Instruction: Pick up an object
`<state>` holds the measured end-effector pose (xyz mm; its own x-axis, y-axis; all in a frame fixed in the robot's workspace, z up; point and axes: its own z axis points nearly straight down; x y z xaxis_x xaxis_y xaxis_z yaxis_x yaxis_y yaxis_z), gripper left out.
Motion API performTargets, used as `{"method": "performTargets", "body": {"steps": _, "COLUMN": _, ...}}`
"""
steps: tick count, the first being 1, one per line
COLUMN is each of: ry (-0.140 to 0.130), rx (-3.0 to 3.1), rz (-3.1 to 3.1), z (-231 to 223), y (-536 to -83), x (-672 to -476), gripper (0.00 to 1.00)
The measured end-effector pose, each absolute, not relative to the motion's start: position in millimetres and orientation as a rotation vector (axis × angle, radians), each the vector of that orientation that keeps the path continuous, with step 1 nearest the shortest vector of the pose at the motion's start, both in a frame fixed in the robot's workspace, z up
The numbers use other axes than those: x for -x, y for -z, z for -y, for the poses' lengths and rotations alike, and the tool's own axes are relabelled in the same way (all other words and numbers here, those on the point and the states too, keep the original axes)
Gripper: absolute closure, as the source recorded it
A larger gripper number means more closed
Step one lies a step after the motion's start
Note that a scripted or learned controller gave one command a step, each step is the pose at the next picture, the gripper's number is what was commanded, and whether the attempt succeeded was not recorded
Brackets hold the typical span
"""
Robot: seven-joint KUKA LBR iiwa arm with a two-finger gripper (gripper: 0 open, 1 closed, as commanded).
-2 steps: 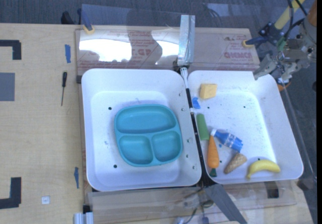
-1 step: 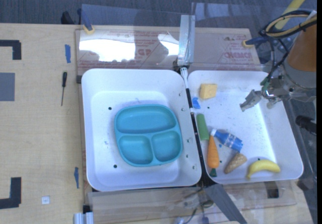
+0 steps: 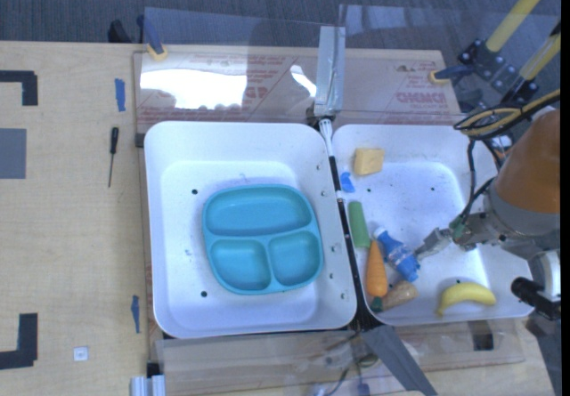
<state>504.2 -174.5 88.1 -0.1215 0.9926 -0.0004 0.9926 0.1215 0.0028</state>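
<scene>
The right bin [image 3: 419,176] holds several small things. A yellow block [image 3: 368,160] lies at its far left, with a small blue piece [image 3: 346,181] just below it. A green cucumber [image 3: 358,223], an orange carrot [image 3: 376,270] and a brown piece [image 3: 398,294] line the bin's left wall. A blue and white object [image 3: 397,258] lies beside the carrot. A banana [image 3: 465,295] rests near the front edge. My gripper [image 3: 427,246] reaches in low from the right, its tip right next to the blue and white object.
The left bin [image 3: 169,207] bears a blue divided plate [image 3: 263,237]. A metal divider post [image 3: 330,74] stands behind the bins. Cables and yellow bars [image 3: 508,92] crowd the far right above the arm's orange band [image 3: 543,163].
</scene>
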Motion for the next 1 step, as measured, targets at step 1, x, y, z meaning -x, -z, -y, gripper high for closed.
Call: {"method": "performTargets", "body": {"steps": 1, "ry": -0.004, "rx": -1.895, "rz": -2.503, "z": 95.7, "y": -98.3, "x": -535.0, "gripper": 0.0}}
